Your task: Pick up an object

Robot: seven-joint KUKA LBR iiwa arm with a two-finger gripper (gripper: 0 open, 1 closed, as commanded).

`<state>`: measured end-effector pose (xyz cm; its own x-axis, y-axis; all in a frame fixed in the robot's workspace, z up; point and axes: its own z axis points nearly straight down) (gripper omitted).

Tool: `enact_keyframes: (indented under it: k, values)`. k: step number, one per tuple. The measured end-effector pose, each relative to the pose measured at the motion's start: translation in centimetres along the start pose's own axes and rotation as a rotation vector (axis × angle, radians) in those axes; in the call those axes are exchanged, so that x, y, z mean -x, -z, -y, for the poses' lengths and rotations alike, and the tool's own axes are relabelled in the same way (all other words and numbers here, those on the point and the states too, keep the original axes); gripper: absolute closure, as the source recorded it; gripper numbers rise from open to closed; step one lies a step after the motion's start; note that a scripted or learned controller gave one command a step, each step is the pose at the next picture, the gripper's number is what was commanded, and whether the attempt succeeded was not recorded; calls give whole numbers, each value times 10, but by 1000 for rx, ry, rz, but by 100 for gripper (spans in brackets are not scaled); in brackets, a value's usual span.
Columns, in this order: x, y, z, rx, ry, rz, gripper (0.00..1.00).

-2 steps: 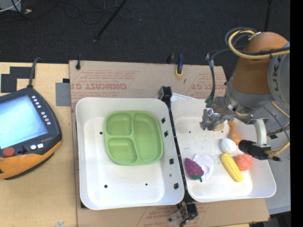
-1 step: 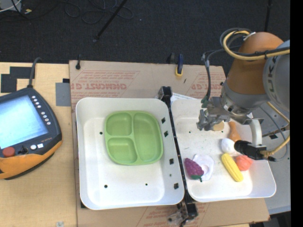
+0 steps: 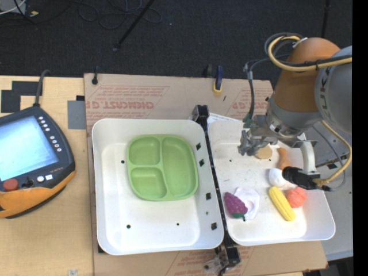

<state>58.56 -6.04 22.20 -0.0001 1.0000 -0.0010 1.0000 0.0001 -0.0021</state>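
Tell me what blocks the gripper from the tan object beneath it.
Nothing visible does. The gripper hangs in the right bin, right beside the tan object. The corn, grapes and other toys lie nearer the bin's front, clear of that path.

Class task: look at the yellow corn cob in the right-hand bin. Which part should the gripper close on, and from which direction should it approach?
Grip the corn cob across its middle, coming straight down from above. It lies flat and slanted, so the fingers should straddle its narrow width. The orange-red toy crowds its right side, so that finger has little room.
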Motion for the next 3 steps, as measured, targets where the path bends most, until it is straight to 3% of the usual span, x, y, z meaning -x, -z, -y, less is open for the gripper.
enact_keyframes:
  k: [3]
  values:
    - [7, 10, 10, 1, 0, -1, 100]
